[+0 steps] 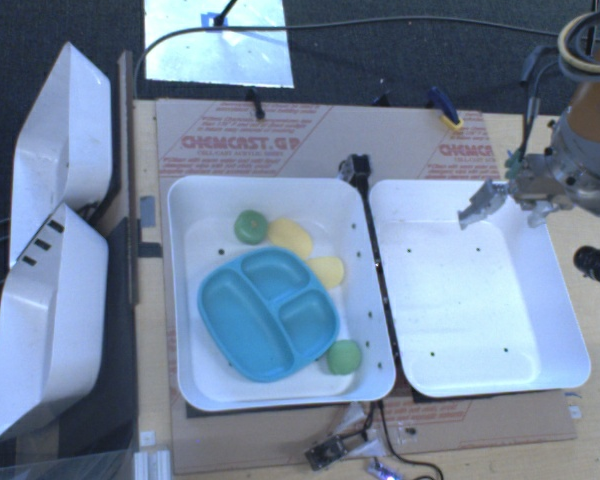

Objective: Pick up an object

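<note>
Objects lying in the left white plastic bin, none of them at the grey two-finger gripper.

Gripper fingers are spreading apart with nothing between them, one finger reaching toward nine o'clock and the other pointing down near the wrist, hovering over the twelve-o'clock rim of the right white plastic bin. Across the divide, a blue three-compartment plastic tray is sitting tilted at the left bin's centre. A round green toy fruit with a darker top is resting at the tray's twelve o'clock, a pale yellow lemon-shaped piece just beside it, a second pale yellow piece touching the tray's two-o'clock edge, and a light green ball at its five o'clock.
</note>
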Tool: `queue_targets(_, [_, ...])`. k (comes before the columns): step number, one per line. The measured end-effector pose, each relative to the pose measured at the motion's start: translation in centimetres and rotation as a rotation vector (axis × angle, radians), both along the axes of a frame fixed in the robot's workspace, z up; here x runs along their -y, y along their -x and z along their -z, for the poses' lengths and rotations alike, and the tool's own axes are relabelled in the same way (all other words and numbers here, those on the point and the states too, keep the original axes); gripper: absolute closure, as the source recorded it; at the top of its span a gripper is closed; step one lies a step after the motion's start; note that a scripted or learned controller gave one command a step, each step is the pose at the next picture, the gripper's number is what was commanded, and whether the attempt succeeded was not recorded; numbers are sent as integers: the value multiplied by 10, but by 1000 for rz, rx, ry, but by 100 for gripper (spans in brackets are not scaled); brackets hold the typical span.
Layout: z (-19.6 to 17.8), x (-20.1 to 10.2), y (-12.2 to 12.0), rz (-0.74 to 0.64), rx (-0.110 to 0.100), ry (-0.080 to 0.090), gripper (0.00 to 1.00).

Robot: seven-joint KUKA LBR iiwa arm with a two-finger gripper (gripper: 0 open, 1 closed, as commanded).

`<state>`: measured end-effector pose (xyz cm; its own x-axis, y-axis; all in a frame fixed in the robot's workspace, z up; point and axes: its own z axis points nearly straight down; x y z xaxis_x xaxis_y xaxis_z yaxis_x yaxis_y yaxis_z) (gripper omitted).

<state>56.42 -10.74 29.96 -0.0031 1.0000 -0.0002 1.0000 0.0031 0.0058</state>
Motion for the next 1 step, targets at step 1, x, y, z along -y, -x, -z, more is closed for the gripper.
queue_targets(1, [17,-11,-62,1,-5,0,0])
